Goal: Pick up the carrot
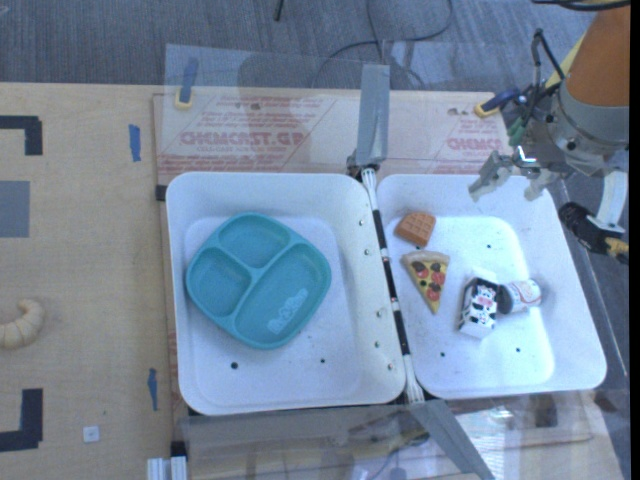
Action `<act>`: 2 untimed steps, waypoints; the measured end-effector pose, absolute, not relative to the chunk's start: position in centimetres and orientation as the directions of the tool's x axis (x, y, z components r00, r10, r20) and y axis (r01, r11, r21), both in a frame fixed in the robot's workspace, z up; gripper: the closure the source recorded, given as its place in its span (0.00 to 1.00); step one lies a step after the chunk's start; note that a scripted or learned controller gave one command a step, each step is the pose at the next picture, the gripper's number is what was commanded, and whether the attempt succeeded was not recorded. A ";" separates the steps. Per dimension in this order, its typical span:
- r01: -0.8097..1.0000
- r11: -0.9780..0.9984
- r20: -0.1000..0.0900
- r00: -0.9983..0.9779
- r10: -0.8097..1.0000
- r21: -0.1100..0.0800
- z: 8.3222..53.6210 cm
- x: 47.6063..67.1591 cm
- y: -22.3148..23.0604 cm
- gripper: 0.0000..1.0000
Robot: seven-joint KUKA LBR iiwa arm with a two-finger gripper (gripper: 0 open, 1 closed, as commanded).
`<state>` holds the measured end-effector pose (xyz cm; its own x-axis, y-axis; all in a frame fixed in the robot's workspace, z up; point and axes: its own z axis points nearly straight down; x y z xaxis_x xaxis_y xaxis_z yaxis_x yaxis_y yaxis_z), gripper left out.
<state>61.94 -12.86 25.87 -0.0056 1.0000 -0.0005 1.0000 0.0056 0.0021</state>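
My gripper (513, 177) hangs over the far right corner of the right bin (575, 368), its two fingers spread open with nothing between them. Below and to its left in that bin lie an orange-brown ridged piece (415, 228), a pizza slice (428, 279), a black-and-white milk carton (480, 307) and a small pale cup on its side (523, 292). I cannot tell whether the orange-brown piece is the carrot. The gripper is well apart from all of them.
The left bin (200, 388) holds a teal divided plate (258, 280). A grey divider bar (373, 118) stands behind the seam between the bins. A croissant (20, 324) lies on the wooden bench at far left. Cables trail by the arm (600, 68).
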 end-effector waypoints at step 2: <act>0.695 0.719 -0.008 -0.719 0.695 0.009 8.9 56.3 -10.6 0.00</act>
